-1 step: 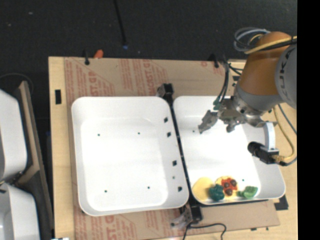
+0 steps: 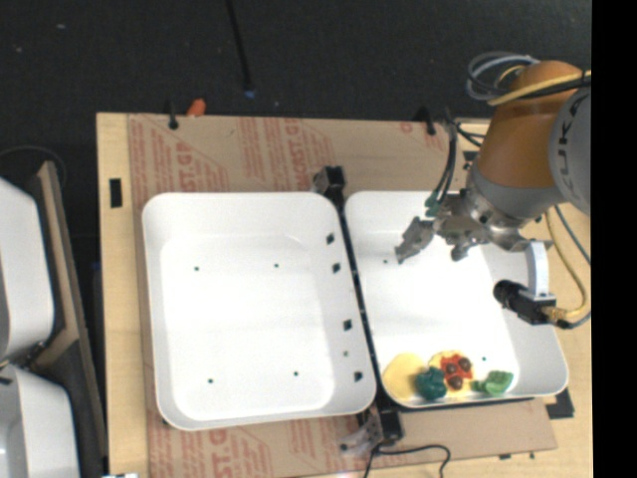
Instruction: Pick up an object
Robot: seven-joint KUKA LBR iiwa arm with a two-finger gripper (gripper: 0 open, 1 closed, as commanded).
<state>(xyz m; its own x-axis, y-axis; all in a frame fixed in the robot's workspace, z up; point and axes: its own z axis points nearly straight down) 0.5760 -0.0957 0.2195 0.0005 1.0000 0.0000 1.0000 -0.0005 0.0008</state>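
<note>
In the right bin point(image 2: 398, 297), the gripper point(image 2: 434, 239) hangs spread and empty, toys point(image 2: 448, 374) lying well nearer.

Grey arm point(image 2: 518, 182) with a broad orange band point(image 2: 528, 118), looped grey cables point(image 2: 493, 71) on top, dark metal claw point(image 2: 434, 246).

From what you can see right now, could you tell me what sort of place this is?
Probably a robotics lab bench set up for grasping trials. A grey and orange arm reaches over two shallow white bins on a taped cardboard sheet, with small toy-like objects heaped in the right bin's near corner.
</note>
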